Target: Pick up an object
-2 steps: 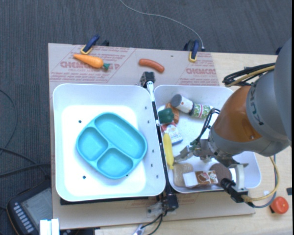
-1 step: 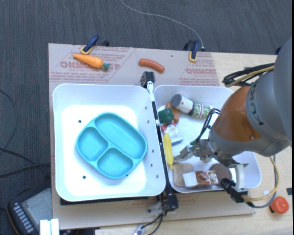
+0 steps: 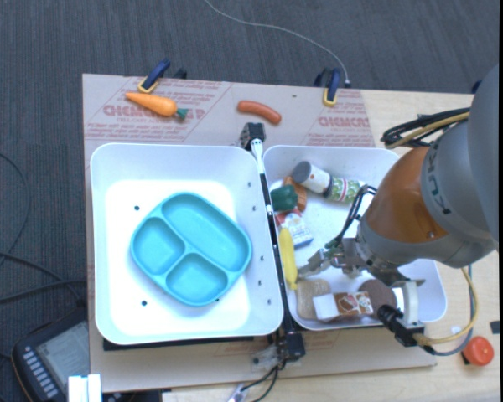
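Note:
My gripper (image 3: 325, 258) hangs low over the middle of the right bin (image 3: 427, 304), under the orange wrist band. Around it lie several small objects. A yellow banana-shaped piece (image 3: 287, 258) lies along the bin's left wall, just left of the gripper. A brown bread slice (image 3: 310, 291) and a brown-and-white packet (image 3: 349, 305) sit just below it. A small white packet (image 3: 301, 233) lies above and to its left. Further back are a green item (image 3: 282, 197) and a bottle (image 3: 328, 182) lying on its side. Nothing is visibly held.
The left bin (image 3: 117, 174) holds a blue divided plate (image 3: 191, 248). Behind the bins on the cardboard lie a toy carrot (image 3: 155, 105) and a sausage (image 3: 259, 111). An orange round thing (image 3: 478, 352) sits at the bench's front right. The arm's body covers the right bin's right side.

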Controlling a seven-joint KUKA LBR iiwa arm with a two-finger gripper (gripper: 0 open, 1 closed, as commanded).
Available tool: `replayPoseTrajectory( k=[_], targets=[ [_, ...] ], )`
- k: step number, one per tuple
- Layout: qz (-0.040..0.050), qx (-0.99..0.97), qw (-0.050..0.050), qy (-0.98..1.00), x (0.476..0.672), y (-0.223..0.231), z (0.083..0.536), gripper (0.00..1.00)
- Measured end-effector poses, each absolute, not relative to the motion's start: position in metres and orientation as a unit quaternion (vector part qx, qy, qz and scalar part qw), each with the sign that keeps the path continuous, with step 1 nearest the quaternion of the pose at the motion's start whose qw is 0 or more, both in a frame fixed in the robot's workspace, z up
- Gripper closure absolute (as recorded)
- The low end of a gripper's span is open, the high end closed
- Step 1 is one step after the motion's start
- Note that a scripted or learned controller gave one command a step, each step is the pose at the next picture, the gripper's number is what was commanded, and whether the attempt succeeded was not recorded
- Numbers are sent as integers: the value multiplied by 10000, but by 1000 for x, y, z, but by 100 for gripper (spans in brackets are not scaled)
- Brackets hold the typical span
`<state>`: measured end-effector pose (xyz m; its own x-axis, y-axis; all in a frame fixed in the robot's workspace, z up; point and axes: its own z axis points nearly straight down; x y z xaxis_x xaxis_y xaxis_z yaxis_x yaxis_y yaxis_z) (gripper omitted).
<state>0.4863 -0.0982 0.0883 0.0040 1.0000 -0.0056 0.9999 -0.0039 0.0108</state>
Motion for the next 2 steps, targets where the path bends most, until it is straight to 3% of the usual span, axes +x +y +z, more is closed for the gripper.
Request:
replayPoseTrajectory(
  k=[2],
  targets=[
    [16,7086,61,7056,486,-98,88,0]
  ],
)
